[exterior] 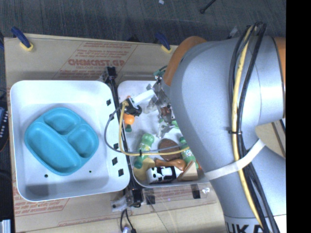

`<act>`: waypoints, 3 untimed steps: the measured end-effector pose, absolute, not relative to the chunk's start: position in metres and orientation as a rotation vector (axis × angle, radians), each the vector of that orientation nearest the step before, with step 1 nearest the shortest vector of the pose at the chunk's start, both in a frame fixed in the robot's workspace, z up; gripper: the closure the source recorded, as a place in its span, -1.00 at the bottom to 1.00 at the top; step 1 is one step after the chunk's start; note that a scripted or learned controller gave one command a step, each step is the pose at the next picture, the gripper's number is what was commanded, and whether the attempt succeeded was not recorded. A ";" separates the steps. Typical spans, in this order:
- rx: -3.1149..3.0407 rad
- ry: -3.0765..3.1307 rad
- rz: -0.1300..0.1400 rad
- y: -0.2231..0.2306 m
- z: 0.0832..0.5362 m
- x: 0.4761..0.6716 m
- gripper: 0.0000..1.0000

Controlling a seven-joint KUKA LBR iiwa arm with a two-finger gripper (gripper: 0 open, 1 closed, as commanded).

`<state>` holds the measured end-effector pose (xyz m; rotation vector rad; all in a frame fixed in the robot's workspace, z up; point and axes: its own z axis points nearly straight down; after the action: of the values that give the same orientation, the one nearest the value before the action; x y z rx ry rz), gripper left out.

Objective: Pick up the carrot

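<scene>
Carrot [129, 120] lies in right bin [137, 88], by its left wall. Gripper [164, 111] hangs nearby. Whether it is apart or together cannot be told.

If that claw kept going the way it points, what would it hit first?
Probably the right bin's white floor, since the gripper points down into it. The carrot lies toward the left bin, seemingly off that line, though depth is unclear.
</scene>
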<state>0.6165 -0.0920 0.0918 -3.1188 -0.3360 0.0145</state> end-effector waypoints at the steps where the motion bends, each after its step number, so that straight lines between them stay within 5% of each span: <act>1: -3.107 -0.346 0.023 -0.089 0.102 0.616 1.00; 2: -3.115 -0.335 0.007 -0.045 0.194 0.537 1.00; 3: -3.112 -0.380 0.015 0.098 0.191 0.532 1.00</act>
<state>0.5319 0.0978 0.1911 -3.1125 -0.3798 0.0147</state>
